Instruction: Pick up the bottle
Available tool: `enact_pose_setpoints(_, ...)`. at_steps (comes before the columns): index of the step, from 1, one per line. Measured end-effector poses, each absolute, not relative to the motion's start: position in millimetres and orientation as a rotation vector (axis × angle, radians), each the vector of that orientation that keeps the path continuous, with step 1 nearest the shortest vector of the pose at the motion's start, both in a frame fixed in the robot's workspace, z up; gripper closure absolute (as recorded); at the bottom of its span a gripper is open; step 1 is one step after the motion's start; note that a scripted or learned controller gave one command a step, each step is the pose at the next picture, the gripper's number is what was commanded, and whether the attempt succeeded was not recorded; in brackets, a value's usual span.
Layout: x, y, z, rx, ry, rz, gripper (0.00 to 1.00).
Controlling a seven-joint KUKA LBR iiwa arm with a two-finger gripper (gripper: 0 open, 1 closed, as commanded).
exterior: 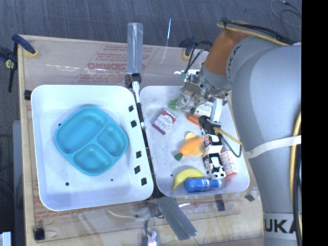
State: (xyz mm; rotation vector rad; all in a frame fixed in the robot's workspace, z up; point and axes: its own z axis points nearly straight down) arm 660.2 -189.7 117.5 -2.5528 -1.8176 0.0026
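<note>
A blue bottle (202,184) lies on its side at the near edge of the right bin (154,152), just right of a yellow banana (184,177). The gripper (188,102) hangs over the far part of that bin, below the orange band of the arm (266,86). It is well away from the bottle, with a carrot toy and a labelled pack between them. A small green item (173,105) sits right beside the gripper.
The right bin also holds a red-and-white packet (164,121), an orange carrot toy (191,146), a small orange piece (192,119) and a black-and-white labelled pack (218,160). A blue sectioned plate (91,140) lies in the left bin (46,188).
</note>
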Motion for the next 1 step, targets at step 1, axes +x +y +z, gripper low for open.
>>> enact_pose_setpoints(1, 660.3, -188.9, 117.2, -2.550, -1.819, 0.004, 0.00)
